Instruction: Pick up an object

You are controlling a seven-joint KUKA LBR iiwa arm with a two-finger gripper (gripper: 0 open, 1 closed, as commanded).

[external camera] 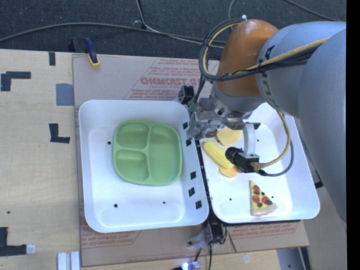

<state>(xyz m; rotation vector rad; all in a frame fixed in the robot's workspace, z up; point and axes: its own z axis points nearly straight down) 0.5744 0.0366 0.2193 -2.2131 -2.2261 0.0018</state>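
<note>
Wooden bench [34, 167] topped with a cardboard sheet [140, 77], two white bins placed side by side. Left bin [95, 207]: green divided tray [148, 153] laid flat. Right bin [298, 201]: corn cob [218, 154], yellow pieces beside it, pizza slice [261, 199] near the front. Gripper [216, 129] positioned low over the corn; its opening and any hold cannot be made out.
</note>
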